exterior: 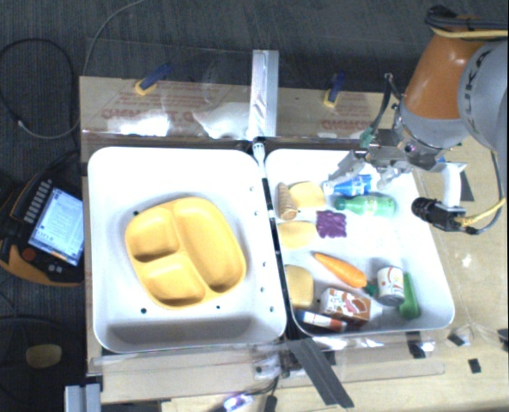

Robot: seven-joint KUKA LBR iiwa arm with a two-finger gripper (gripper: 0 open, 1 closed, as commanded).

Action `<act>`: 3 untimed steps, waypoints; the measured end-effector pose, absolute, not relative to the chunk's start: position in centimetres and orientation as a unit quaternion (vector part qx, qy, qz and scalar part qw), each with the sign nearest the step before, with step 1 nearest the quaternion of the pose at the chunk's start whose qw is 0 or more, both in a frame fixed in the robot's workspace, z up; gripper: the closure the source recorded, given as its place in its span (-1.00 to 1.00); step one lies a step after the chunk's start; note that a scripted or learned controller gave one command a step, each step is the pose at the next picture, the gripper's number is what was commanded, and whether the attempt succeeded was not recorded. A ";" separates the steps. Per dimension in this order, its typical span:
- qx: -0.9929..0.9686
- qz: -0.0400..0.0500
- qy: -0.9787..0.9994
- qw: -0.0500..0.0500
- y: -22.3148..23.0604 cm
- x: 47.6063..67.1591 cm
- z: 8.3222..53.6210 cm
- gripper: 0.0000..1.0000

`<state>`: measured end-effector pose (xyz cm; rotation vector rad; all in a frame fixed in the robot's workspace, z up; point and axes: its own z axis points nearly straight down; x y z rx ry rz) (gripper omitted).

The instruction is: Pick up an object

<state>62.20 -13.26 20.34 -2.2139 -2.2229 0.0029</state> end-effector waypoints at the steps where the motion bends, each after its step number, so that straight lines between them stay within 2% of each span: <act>1: -0.706 -0.006 -0.708 -0.010 -15.1 62.4 11.9 -1.00; 2: -0.650 -0.004 -0.760 -0.008 -16.2 62.9 11.7 -1.00; 3: -0.630 0.000 -0.777 -0.006 -17.1 66.0 8.9 -1.00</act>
